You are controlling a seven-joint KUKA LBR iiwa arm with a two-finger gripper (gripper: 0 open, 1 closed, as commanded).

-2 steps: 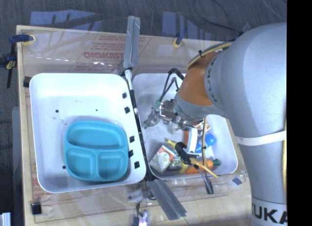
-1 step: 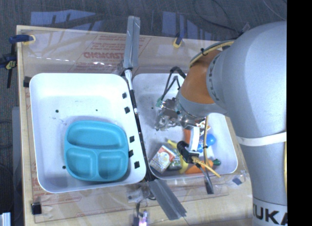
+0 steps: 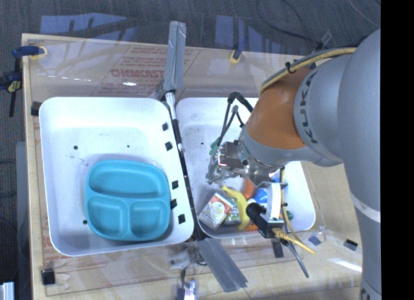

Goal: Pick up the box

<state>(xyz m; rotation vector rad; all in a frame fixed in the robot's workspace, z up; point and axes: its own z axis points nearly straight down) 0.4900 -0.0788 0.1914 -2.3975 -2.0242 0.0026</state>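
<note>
The box (image 3: 217, 213) is small, with white, red and green print, and lies tilted near the front edge of the right bin (image 3: 194, 124). My gripper (image 3: 220, 165) hangs in that bin's middle, just behind and above the box and apart from it. The grey arm with its orange band (image 3: 278, 121) reaches in from the right and hides the bin's right half. Nothing shows held at the gripper.
A yellow item (image 3: 237, 203) lies against the box's right side, with a blue and orange item (image 3: 261, 195) and a white one (image 3: 277, 200) beyond it. A light blue divided tray (image 3: 129, 198) sits in the left bin (image 3: 65, 130). A ridge (image 3: 178, 163) separates the bins.
</note>
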